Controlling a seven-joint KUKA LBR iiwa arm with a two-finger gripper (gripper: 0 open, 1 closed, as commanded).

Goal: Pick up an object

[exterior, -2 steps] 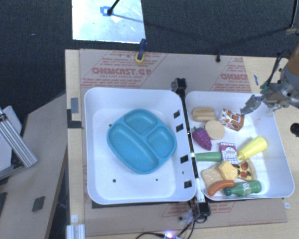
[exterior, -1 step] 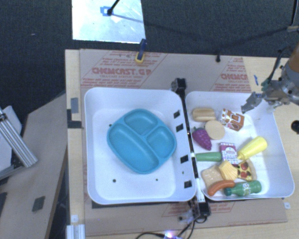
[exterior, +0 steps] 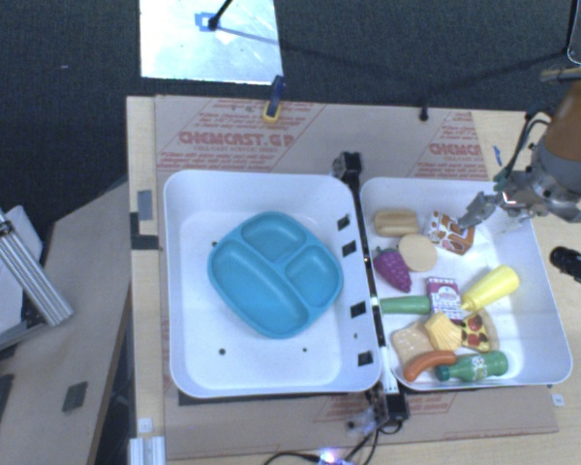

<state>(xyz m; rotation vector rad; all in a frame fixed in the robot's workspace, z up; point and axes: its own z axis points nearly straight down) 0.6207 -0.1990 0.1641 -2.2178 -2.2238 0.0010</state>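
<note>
The right bin (exterior: 542, 260) holds several toy foods: a bread roll (exterior: 397, 223), a cream disc (exterior: 417, 253), purple grapes (exterior: 392, 269), an orange-and-white carton (exterior: 448, 232), a yellow bottle (exterior: 491, 287), a pink carton (exterior: 443, 296), a green cucumber (exterior: 405, 305), a pizza slice (exterior: 476, 329), a sausage (exterior: 426, 363) and a green bottle (exterior: 474, 365). My gripper (exterior: 474, 210) reaches in from the right, slanted down over the bin's far right part. Its tip is just right of and above the orange-and-white carton. Nothing is seen held in it.
The left bin (exterior: 189, 221) carries a blue divided plate (exterior: 274, 274). A black hinged divider (exterior: 360, 260) runs between the bins. Cardboard (exterior: 232, 134) lies under both, and a yellow-blue clamp (exterior: 273, 105) sits at its far edge. A black part (exterior: 573, 264) juts in at the right.
</note>
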